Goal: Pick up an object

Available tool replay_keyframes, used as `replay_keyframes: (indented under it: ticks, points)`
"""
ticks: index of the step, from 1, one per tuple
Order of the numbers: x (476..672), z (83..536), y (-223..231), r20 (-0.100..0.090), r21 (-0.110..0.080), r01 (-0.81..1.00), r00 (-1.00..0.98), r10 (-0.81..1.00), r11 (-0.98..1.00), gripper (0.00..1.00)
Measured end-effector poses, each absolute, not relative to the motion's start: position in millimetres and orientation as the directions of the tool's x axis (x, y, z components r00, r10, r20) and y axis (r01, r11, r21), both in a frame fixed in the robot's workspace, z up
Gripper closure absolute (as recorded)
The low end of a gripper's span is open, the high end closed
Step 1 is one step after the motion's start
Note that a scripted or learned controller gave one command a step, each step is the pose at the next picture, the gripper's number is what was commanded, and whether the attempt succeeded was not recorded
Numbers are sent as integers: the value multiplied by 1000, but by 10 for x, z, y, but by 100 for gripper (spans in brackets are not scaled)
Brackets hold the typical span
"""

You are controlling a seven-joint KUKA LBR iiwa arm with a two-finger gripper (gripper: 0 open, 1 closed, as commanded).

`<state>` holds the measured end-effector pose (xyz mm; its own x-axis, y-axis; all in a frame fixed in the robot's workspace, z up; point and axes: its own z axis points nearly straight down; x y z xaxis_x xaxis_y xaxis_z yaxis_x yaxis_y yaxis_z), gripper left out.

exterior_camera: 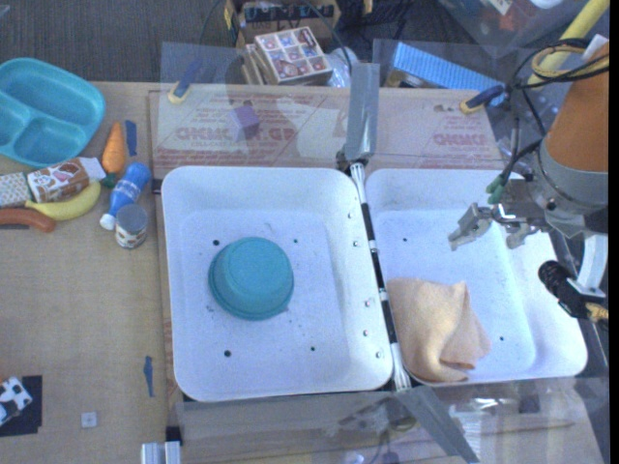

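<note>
Cloth: you see a crumpled tan fabric cloth (440,327) bunched against the right white plastic bin's (551,356) near-left corner.
Bowl: overturned teal round bowl (251,276) lies mid left bin (193,201).
Gripper: grey two-finger gripper (488,228) hovers beyond the cloth, fingers spread, holding nothing.

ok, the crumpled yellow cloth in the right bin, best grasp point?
Judging from this view, pinch the raised fold near the middle of the yellow cloth, coming straight down from above. It lies limp and rumpled against the right bin's near-left wall, so its edges sit flat or crowd the rim; the bunched ridge offers something to close on.
</note>
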<state>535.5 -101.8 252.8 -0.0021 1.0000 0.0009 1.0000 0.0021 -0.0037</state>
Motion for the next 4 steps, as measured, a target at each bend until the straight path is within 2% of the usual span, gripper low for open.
replay_keyframes:
  ticks: [1, 2, 3, 4]
  points:
    - [5040, 1122, -1385, 1, -2, 995, -102, 995, 102, 0]
    - [5180, 894, -1038, 0, 6, 1000, -11, 1000, 11, 0]
    - [5198, 990, -1038, 1, 11, 1000, -9, 1000, 9, 100]
    - [5792, 2322, -658, -1, -2, 998, -56, 998, 56, 100]
